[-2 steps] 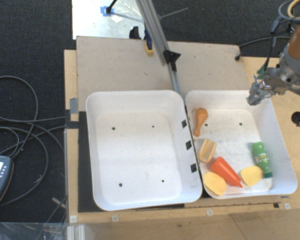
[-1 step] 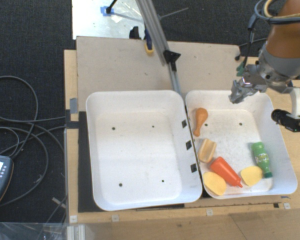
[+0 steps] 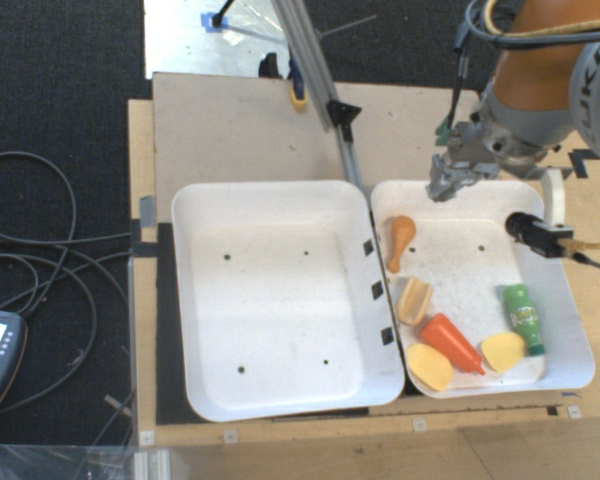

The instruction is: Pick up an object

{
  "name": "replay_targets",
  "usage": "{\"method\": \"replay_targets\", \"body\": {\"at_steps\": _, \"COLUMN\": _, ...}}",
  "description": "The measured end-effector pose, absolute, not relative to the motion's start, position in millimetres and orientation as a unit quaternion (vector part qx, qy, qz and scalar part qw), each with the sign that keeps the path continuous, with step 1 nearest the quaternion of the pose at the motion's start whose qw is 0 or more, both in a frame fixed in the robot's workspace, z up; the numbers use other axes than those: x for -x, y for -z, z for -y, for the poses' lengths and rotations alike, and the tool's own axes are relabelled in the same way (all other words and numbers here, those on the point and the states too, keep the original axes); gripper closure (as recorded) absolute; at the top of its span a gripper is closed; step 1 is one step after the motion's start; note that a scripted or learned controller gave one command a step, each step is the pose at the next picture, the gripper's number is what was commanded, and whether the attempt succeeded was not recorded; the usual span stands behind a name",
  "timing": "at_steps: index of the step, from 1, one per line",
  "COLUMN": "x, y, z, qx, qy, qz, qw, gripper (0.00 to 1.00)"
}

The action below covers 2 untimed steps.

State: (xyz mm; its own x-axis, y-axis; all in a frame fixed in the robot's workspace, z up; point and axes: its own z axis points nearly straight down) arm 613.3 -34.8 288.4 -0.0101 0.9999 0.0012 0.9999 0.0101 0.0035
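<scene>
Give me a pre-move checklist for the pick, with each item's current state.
1. Targets available in the right bin: ok; drumstick, bread piece, carrot, green bottle and two yellow pieces.
2. Gripper carrying nothing: ok.
3. Gripper over the right bin: ok, at its far rim.
4. Gripper directly above a target: not ok; drumstick lies nearest, offset left.
5. Items spaced for a clean grasp: not ok near the carrot, where pieces crowd.

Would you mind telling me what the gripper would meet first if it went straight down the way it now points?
Probably bare floor at the far edge of the right bin; the gripper hangs above its back rim, though depth is unclear.
</scene>
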Motion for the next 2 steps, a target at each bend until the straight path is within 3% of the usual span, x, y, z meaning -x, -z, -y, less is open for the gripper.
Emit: {"method": "replay_targets", "body": {"at_steps": 2, "x": -628.4, "y": -269, "z": -69, "qx": -0.703, "qy": -0.0014, "qz": -0.711, "qw": 0.0, "gripper": 1.0}}
